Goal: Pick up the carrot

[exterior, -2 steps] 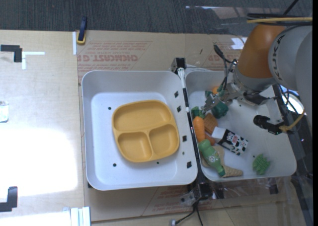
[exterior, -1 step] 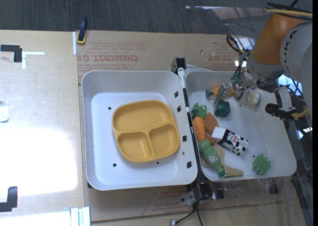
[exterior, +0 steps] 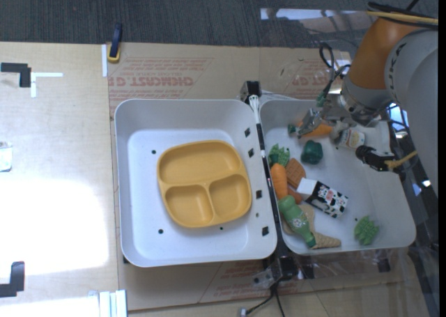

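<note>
The carrot point(exterior: 279, 180) is orange with a leafy green top point(exterior: 278, 155). It lies along the left wall of the right bin point(exterior: 390, 204), pointing toward the front. My gripper point(exterior: 333, 115) hangs over the back of that bin, well behind and to the right of the carrot. Directly under and left of the gripper lies a small orange toy point(exterior: 313, 128); whether the gripper touches it is unclear.
The left bin point(exterior: 132, 169) holds a yellow divided plate point(exterior: 204, 183). Crowded around the carrot are a brown waffle piece point(exterior: 297, 169), a dark green toy point(exterior: 311, 151), a cow-patterned carton point(exterior: 326, 198), a green bottle point(exterior: 297, 221), a cone point(exterior: 325, 241) and a broccoli point(exterior: 364, 228).
</note>
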Robot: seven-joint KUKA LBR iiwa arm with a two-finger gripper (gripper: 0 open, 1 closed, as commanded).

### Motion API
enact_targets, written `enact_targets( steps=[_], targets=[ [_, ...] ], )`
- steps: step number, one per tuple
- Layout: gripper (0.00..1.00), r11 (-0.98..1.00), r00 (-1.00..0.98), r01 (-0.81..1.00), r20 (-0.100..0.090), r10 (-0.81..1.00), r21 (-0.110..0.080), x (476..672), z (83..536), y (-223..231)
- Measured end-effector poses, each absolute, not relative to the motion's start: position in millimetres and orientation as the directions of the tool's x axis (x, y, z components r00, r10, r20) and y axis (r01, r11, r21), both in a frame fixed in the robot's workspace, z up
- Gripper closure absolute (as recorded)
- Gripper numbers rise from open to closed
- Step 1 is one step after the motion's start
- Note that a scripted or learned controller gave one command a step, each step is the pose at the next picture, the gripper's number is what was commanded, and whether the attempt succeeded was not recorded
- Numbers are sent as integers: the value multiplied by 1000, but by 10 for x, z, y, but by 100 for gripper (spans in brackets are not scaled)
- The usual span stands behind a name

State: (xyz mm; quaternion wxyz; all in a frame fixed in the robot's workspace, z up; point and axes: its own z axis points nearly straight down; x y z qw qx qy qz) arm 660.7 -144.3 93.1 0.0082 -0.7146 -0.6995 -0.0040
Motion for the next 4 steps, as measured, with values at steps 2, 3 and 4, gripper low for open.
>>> enact_targets(
  steps=[2,3,4],
  targets=[
    [0,-16,16,1000,8,1000,-13,6593,1015,-1471],
    [0,-449,449,894,3,894,0,6610,935,-2006],
    [0,-395,395,919,-3,919,2,6596,1305,-2119]
  ],
)
